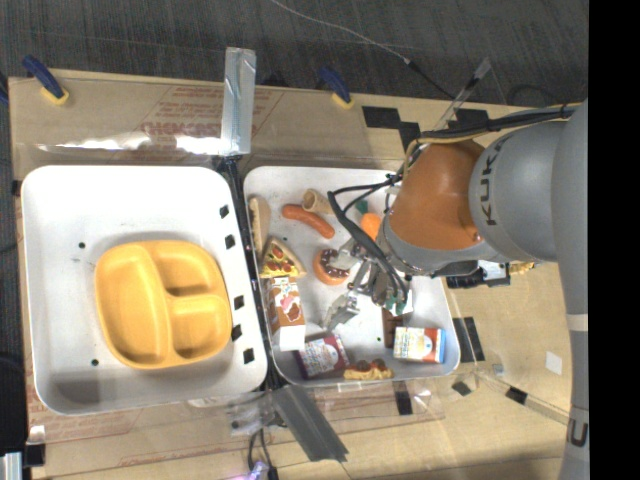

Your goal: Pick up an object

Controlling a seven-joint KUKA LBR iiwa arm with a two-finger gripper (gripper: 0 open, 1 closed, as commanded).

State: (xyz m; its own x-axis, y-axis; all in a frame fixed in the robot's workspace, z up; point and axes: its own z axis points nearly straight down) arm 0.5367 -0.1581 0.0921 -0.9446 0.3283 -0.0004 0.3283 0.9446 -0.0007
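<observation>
My gripper (347, 306) hangs low inside the right bin (262, 183), over its middle, beneath the orange wrist band (432, 203). Just left of it lies a brown and white box (287, 304). A round red toy (331, 266) sits right above it, partly under the wrist cables. Close below is a dark jar (322, 356) lying on its side. To the gripper's right, a small carton (417, 344) stands near the bin's lower right corner. Nothing shows held in the gripper.
The right bin also holds a sausage (307, 220), a pizza slice (281, 260), a breadstick (256, 223), an orange piece (371, 225) and a waffle (368, 370). In the left bin (60, 198) lies a yellow divided plate (160, 298).
</observation>
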